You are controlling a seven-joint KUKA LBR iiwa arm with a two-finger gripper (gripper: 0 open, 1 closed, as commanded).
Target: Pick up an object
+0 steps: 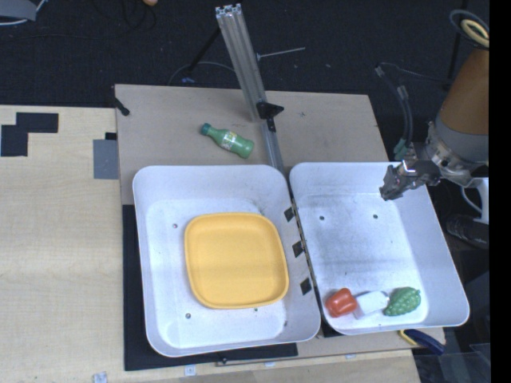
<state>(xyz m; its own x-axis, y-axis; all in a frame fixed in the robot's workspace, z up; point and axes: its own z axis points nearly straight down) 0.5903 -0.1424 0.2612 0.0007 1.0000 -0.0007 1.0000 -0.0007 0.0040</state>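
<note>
Can't tell if pincer (pixel 393 187) is open or closed, too small/dark. Arm (pixel 467 102) cut off at right edge. White item (pixel 371 302) unidentifiable.

Yellow plate (pixel 236 259) in left bin (pixel 152 214), fingers (pixel 391 187) over right bin (pixel 447 270) – veg toys (pixel 374 302) near front.

A yellow plate (pixel 236 259), square with rounded corners, lies flat in the middle of the left bin (pixel 152 190). In the right bin (pixel 359 214), three small things sit in a row along the near wall: a red pepper (pixel 341 302) at the left, a white block (pixel 371 303) touching it in the middle, and a green bunch of grapes (pixel 403 301) at the right. A green bottle (pixel 227 140) lies on its side on the desk (pixel 327 126) behind the left bin.
</note>
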